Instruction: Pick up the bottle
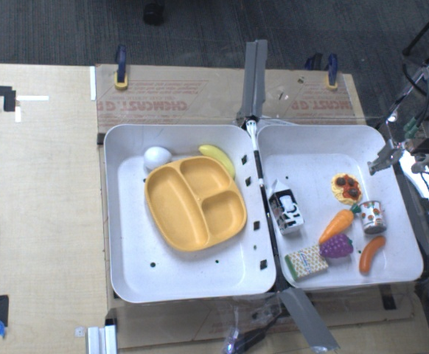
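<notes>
The bottle point(286, 211), black and white with a label, lies on its side in the right bin point(310, 150), close to the bin's left wall. My gripper point(382, 161) hangs at the right bin's far right rim, above the rim and well to the right of the bottle. It touches nothing. Its tip is small and partly lost among cables at the frame edge.
Right bin also holds a pizza toy point(346, 187), a carrot point(336, 226), a small can point(372, 217), purple grapes point(336, 247), a sausage point(371, 254) and a green box point(306, 262). Left bin point(126, 271) holds a yellow divided plate point(196, 203), a white egg point(157, 155) and a banana point(218, 157).
</notes>
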You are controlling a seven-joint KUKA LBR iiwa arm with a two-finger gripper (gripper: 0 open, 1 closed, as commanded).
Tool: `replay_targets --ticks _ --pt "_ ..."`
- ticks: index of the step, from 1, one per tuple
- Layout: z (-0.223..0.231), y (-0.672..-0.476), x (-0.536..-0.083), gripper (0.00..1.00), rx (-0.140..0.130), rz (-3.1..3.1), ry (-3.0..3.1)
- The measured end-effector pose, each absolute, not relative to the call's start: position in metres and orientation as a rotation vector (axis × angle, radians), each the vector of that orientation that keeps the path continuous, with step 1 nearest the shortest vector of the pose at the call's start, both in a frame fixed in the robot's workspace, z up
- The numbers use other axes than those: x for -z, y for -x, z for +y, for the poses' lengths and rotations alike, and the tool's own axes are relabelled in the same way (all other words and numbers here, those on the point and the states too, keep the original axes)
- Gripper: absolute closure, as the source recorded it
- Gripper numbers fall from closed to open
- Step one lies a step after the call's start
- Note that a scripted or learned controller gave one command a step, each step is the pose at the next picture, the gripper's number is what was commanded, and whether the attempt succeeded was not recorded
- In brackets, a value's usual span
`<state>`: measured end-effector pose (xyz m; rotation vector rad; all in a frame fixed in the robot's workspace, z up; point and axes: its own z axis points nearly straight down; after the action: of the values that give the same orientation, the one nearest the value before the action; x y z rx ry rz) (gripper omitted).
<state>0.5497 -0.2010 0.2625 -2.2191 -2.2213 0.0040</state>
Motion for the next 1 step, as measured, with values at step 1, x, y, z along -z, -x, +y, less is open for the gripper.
replay_targets --ticks 1 --pt "-0.1195 -0.4951 -0.2316 0.00 -0.004 -2.257 2.182"
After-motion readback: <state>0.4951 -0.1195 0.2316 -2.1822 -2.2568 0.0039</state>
